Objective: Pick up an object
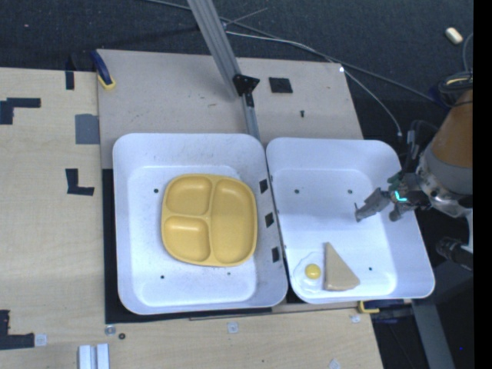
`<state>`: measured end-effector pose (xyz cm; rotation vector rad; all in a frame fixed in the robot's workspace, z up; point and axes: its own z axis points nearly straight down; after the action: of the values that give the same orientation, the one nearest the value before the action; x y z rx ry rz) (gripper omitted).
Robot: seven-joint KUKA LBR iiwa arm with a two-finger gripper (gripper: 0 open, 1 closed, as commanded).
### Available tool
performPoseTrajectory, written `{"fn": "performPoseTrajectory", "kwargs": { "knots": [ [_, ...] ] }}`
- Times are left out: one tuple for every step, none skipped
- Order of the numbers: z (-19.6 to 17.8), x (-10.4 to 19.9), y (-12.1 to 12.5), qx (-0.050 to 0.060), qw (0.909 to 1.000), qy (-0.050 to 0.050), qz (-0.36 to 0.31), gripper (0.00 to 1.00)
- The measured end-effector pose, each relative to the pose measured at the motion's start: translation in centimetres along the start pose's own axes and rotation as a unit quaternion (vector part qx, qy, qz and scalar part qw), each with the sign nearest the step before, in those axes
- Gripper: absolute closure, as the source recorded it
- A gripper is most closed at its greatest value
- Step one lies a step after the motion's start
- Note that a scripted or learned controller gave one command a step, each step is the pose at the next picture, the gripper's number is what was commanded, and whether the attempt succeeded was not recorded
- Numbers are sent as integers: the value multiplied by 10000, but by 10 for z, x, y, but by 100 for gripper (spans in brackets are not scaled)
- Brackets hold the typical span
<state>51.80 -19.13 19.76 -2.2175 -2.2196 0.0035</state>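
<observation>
A yellow sectioned plate point(209, 220) lies in the left bin point(138, 160). In the right bin point(338, 156), near the front edge, rest a tan wedge-shaped piece point(337, 269) and a small yellow ball point(312, 270) just left of it. My gripper point(381, 207) hangs over the right bin's right side, above and to the right of the wedge, apart from it. Its two dark fingers point(369, 208) stand spread, with nothing between them.
A slanted metal pole point(219, 41) rises behind the bins, ending at a black clamp between them. A blue-and-yellow clamp point(103, 71) sits at the bench's back left. Cables run across the dark floor behind.
</observation>
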Motion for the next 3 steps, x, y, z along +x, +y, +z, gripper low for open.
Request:
{"fn": "performPoseTrajectory", "kwargs": {
  "knots": [
    [-1, 0, 1, -15, 10000, -6, -2, 0],
    [60, -4, -7, 12, 10000, 0, 5, 0],
    [112, -4, -6, -25, 10000, -18, 3, 0]
  ]
}}
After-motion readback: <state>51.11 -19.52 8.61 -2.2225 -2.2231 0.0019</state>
